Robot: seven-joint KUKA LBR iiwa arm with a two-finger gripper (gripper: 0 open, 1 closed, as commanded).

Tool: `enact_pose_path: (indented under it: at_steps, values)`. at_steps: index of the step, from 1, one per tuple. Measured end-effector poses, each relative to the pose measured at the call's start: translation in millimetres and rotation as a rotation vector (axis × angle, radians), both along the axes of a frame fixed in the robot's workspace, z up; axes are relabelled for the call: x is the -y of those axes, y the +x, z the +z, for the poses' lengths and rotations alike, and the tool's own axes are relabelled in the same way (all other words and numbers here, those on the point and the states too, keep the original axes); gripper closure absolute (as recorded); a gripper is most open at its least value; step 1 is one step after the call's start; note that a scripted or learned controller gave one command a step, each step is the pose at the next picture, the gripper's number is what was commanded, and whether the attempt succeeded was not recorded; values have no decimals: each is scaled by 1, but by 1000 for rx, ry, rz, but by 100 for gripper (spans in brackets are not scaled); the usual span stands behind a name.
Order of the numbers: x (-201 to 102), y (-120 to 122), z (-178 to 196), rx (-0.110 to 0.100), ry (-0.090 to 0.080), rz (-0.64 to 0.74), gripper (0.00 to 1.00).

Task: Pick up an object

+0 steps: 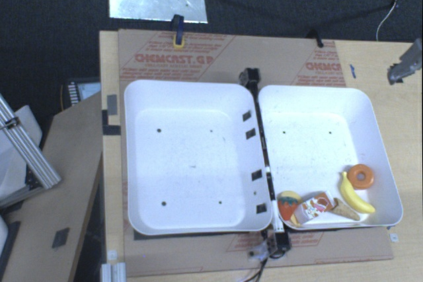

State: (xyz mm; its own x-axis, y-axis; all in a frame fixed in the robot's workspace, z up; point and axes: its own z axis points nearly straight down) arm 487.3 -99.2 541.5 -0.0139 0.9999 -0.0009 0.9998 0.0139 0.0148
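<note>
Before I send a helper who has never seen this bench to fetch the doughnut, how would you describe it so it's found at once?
Look at the right-hand bin of the two white ones, then at the cluster of toys in its near corner. The doughnut sits at the far right of that cluster, just above the banana. It is the one orange ring with a hole through its middle.

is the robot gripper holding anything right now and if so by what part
Nothing is held. The gripper sits at the right edge, off the bins; the banana and other items lie in the right bin.
</note>
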Motion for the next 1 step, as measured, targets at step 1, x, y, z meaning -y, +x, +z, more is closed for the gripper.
enact_pose_path:
  at_steps: [1]
  values:
    - [-88,0,-6,-11,2,1,0]
